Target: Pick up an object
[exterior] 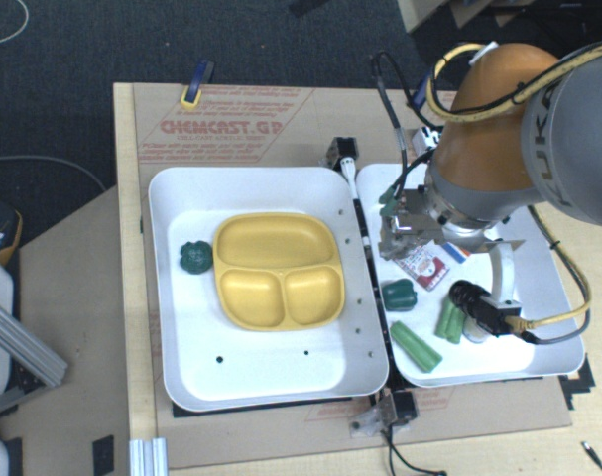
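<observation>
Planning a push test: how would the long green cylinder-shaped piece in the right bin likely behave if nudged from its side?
The long green cylinder-shaped piece looks rounded, so it would probably roll rather than slide. It lies flat on the smooth right white bin floor, so tipping seems unlikely. It looks like small moulded plastic, so likely light and stiff.

A yellow divided tray [279, 270] sits mid left bin [172, 345]; a dark green piece [195, 257] lies just left of it, the end effector [408, 234] well right.
</observation>
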